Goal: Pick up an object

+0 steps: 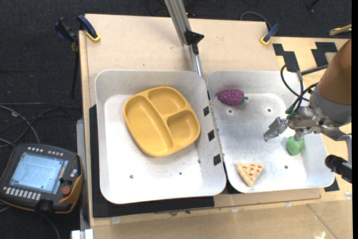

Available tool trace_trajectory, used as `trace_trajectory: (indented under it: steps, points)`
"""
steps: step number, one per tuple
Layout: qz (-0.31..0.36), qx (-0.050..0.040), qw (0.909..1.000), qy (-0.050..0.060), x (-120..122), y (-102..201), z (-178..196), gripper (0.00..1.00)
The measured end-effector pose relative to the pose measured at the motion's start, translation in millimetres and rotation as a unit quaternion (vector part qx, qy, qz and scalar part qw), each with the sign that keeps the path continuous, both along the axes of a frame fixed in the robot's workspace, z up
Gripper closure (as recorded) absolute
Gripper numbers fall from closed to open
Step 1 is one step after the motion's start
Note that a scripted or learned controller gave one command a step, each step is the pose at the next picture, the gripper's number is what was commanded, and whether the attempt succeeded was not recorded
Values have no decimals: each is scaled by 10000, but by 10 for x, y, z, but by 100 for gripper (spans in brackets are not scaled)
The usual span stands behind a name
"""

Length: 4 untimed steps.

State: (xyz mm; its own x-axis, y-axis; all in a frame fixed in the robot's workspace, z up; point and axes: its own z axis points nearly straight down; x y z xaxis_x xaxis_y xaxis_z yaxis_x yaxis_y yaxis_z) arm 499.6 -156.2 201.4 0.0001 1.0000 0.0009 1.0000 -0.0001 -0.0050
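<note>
In the right bin [313, 176] lie three small toys: a purple bunch of grapes [231, 97] near the back left, a green piece [295, 146] toward the right, and a tan waffle-patterned wedge [249, 172] at the front. My gripper [286, 130] hangs over the right side of this bin, its fingers spread open. One grey finger [273, 130] points left over bare bin floor. The green piece sits just in front of and below the other finger, and I cannot tell if they touch. Nothing is held between the fingers.
The left bin [112, 176] holds a yellow divided plate [161, 120], lying flat. A metal pole [173, 0] slants over the bench from the back. A teach pendant [39, 176] lies off the bench at the left. Cables [293, 84] trail from the wrist.
</note>
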Motion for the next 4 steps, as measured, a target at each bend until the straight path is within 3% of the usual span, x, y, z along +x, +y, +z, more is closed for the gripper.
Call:
trace_trajectory:
  steps: [2,3,4]
  points:
    - [-6,-7,10000,-28,18,-82,-1071,0]
    - [0,-10,10000,-44,29,-80,-952,100]
    - [-2,-14,10000,-47,9,-157,-493,100]
